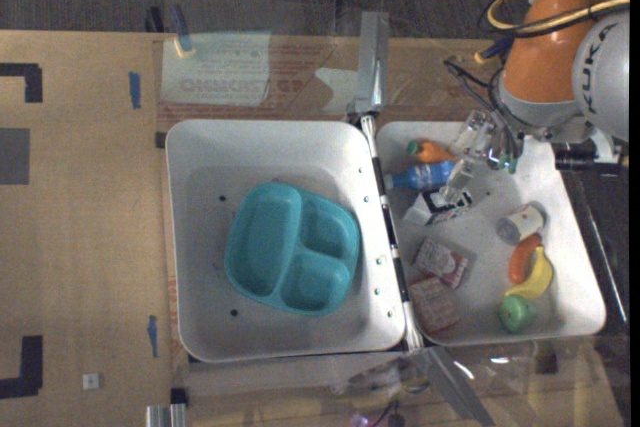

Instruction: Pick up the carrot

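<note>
2 white bins sit side by side, and my gripper (462, 183) hangs over the upper left of the right bin (585, 310), near the carrot (431, 152) and just beside the blue bottle (420, 177), presumably lining up for the grab. I cannot tell how my hand is set. The carrot lies at the bin's upper-left corner, long axis roughly left-right, green top toward the left.

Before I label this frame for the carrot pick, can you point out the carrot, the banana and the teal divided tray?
carrot (431, 152): camera view, middle of its orange body.
banana (537, 277): camera view, middle of its yellow curve.
teal divided tray (262, 227): camera view, floor of its long left compartment.
</note>
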Controlling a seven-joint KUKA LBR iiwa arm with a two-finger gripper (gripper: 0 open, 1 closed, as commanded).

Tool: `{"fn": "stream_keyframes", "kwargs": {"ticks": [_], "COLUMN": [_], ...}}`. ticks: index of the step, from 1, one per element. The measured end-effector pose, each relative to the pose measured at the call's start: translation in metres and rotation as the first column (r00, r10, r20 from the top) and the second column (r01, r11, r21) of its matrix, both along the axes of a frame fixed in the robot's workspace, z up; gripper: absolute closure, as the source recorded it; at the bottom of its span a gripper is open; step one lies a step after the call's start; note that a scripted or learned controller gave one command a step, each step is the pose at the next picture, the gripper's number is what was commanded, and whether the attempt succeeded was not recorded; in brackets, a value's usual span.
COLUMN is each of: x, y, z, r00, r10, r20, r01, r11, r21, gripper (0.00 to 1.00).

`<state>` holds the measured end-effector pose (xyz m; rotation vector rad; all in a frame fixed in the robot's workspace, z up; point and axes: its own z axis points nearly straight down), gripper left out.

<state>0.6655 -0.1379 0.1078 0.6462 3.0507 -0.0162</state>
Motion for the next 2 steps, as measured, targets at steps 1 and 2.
{"fn": "stream_keyframes", "kwargs": {"ticks": [1,2], "x": [0.0008,-0.0005], "y": [0.0020,0.0022], "z": [-0.0001,-0.0002], "r00": [0.998,1.000], "r10": [0.062,0.028], "r20": [0.001,0.004], "r01": [-0.062,-0.028], "r11": [0.998,1.000], "r21": [-0.002,0.004], "gripper": [0.00,0.00]}}
